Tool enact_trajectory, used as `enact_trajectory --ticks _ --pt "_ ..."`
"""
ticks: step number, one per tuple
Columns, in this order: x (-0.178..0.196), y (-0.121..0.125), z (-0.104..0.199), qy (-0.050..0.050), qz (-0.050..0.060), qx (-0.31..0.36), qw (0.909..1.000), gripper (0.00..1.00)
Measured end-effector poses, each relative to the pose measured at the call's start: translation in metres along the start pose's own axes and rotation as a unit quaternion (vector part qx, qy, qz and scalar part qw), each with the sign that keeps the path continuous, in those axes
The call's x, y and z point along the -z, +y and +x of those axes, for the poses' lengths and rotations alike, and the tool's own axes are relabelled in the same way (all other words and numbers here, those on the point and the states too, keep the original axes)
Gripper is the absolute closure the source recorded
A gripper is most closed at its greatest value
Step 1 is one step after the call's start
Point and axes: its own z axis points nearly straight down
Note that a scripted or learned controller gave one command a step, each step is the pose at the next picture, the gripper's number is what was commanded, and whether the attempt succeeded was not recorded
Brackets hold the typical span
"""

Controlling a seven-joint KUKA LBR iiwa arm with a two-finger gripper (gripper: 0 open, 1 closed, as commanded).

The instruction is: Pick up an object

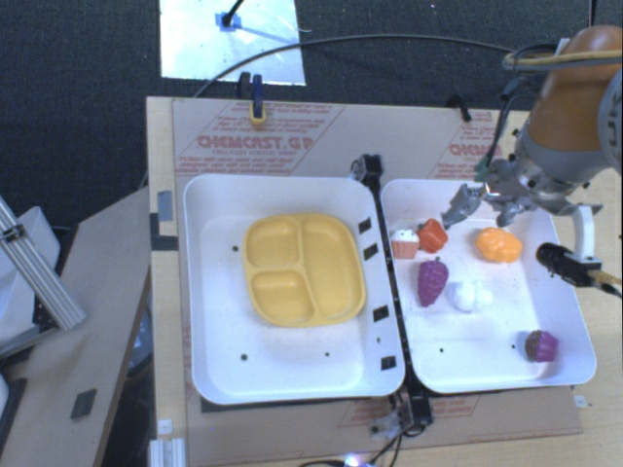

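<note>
Gripper (494, 198) first: mine hangs spread above the back of the right bin (565, 353), one finger slanting down toward the bin's left, the other toward its right, and nothing sits between them. So I judge I am at the approach step, with no object chosen by contact yet and nothing lifted.

Going from the biggest things down: the left bin (214, 290) holds a yellow divided tray (297, 269), which lies flat and well apart from me. It is too wide and too low for my fingers, so I leave it alone. The right bin holds the small pieces.

Nearest me is an orange lumpy toy (498, 245), just below and a little right of my fingertips. A purple grape-like toy (432, 281) lies near the bin's middle. Beside it to the right is a white rounded piece (466, 296), very close to it, though I cannot tell whether they touch. An orange-red piece (431, 234) rests against a small white and pink piece (404, 243) near the divider, just below my left finger. A small dark purple piece (540, 344) sits alone near the front right corner.

My next move, as I judge it, calls for centring over one piece, most readily the orange lumpy toy since it stands clear of its neighbours, then descending with the fingers straddling it before closing. The pair by the divider looks riskier, since one finger could land between the two.
</note>
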Motion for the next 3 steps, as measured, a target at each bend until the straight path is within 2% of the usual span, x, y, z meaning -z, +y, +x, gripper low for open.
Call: enact_trajectory --ticks 1,3 --pt "0.007 0.002 0.0 0.0 -0.006 0.001 1.0 0.0" --pt "-0.103 -0.006 0.0 0.0 -0.005 0.0 1.0 0.0"
